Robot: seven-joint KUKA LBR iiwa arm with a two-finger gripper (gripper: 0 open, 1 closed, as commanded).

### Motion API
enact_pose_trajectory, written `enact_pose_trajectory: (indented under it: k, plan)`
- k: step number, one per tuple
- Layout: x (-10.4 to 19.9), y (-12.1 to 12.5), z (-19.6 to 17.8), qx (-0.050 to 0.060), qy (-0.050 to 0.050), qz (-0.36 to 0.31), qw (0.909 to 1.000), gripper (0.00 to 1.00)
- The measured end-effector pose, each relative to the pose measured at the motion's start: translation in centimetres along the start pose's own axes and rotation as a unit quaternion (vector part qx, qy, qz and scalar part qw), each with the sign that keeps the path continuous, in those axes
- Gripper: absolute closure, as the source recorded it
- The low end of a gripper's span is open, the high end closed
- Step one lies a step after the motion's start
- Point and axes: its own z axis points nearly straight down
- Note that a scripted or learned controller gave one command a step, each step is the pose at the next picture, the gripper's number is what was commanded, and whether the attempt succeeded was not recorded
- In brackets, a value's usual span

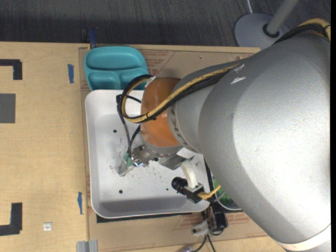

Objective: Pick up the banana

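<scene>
Camera view shows the grey arm [262,140] as the biggest thing by far, bulking in from the right and covering the right part of the white bin [102,140], which serves here as the landmark. Under the bin lies the tan desk [42,140], stretching away to the bin's left. Above the bin's middle sits the arm's orange band [157,114], with a black-and-yellow cable [157,101] looping across it. Beyond the bin's far edge, touching or just behind it, rests a teal divided tray [115,67]. The gripper [128,161] hangs low over the bin's floor, left of centre — whether its fingers are wide or narrow cannot be told, since the wrist hides most of them. Nothing recognisable as the banana can be made out; only small dark specks dot the bin's floor.
</scene>
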Motion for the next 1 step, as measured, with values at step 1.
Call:
enact_pose_trajectory:
  k: [1]
  plan:
    - [1.43,-3.7,-6.26,0.003,0.0,-0.001,1.0,0.0]
